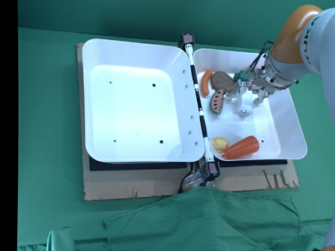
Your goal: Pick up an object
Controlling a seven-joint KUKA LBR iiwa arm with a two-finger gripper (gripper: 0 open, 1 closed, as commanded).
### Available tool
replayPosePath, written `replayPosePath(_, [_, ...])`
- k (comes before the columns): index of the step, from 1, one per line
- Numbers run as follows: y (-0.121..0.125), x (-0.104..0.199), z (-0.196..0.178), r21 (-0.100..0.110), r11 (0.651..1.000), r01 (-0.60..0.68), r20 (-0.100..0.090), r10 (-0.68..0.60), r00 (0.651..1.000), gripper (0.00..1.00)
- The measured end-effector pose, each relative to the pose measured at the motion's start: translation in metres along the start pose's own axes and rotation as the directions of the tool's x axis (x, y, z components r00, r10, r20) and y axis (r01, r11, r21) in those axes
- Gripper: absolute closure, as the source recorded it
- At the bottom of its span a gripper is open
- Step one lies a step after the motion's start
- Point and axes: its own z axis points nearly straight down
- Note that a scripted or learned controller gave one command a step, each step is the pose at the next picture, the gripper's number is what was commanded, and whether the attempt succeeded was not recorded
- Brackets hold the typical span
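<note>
You see two bins side by side. In the right bin — sausage, patty and watermelon slice at the back left; potato beside carrot in front.

Bright, even overhead light; the shallow white plastic left bin glares, nearly washed out on its floor. Shadows are soft and faint. Focus slightly soft overall.

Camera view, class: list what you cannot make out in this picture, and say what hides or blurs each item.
- Gripper: its fingers are too small and pale against the right bin to tell whether open or shut.
- Brown round item: its right edge is covered by the gripper's body.
- Small yellow item: too small to identify.
- Arm: cut off by the picture's right edge.
</note>
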Motion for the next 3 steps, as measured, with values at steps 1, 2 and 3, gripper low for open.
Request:
replayPosePath(1, [0.011,0.039,-0.003,-0.005,1.0,-0.001,0.003,0.001,1.0,0.0])
replayPosePath(2, [-0.025,-0.03,-0.003,-0.004,1.0,-0.009,0.0,0.009,1.0,0.0])
replayPosePath(3, [0.066,-0.025,-0.029,0.0,1.0,0.0,0.001,0.0,1.0,0.0])
